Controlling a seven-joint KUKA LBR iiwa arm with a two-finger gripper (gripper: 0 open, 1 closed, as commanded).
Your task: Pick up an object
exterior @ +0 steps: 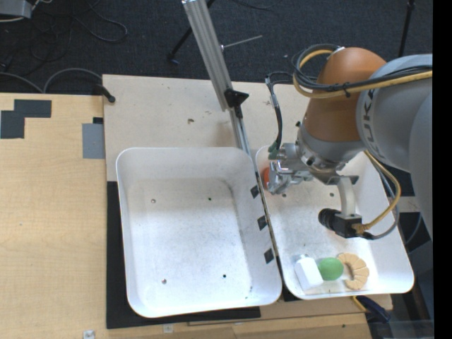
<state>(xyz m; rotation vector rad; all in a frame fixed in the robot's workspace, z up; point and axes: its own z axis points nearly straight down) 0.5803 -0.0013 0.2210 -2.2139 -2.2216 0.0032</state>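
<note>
Nearest the camera, along the front wall of the right bin point(395, 282), three small things lie touching in a row: a white block point(306, 272), a green ball point(330, 268) and a tan ridged piece point(354, 270) shaped like a shell or pastry. All look light. The ball would likely roll away from a pinch unless taken squarely across its middle; the block offers flat, stiff sides and seems the surest hold. Farther back, by the wall shared with the left bin point(141, 182), the end effector point(280, 175) hangs low beside a small orange-red thing point(267, 176), perhaps touching it, though I cannot tell whether it is open, closed or gripping. Crowded against that wall, the orange-red thing leaves little room on one side.
</note>
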